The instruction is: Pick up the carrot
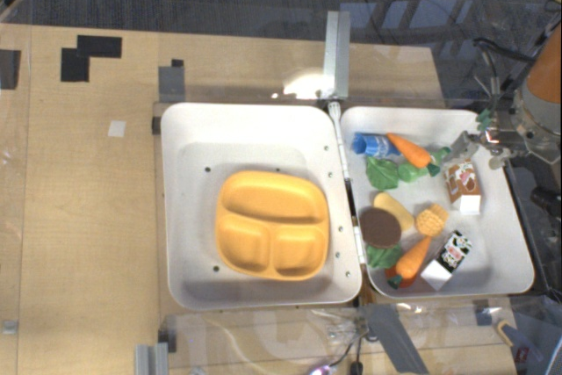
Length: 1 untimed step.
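Right bin [514, 241] on the table: two carrots. Upper carrot [411, 150] lies beside green leaf [386, 173]; lower carrot [411, 257] near cookie [381, 227]. Likely light, rigid, smooth plastic; grip mid-body, crosswise. Claw [486, 134] state: cannot tell.

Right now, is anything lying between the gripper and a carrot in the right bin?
Nothing visible blocks the upper orange carrot: the gripper sits just to its right at the shallow white right bin, with bare floor between. The lower orange carrot lies past a brown-and-white carton and a bumpy yellow toy.
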Each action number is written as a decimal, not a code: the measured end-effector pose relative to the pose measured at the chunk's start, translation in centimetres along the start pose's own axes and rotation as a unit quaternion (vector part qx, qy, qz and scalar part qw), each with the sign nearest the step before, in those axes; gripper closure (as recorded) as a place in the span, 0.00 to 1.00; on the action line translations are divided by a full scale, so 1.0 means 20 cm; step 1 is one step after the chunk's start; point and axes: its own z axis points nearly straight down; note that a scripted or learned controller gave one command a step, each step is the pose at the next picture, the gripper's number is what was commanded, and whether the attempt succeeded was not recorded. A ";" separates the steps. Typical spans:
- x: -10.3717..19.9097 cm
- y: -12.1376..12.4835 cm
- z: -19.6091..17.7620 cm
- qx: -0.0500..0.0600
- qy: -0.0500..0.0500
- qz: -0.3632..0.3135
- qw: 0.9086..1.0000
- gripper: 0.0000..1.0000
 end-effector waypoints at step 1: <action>0.15 0.37 0.22 0.000 0.000 0.013 1.000 0.00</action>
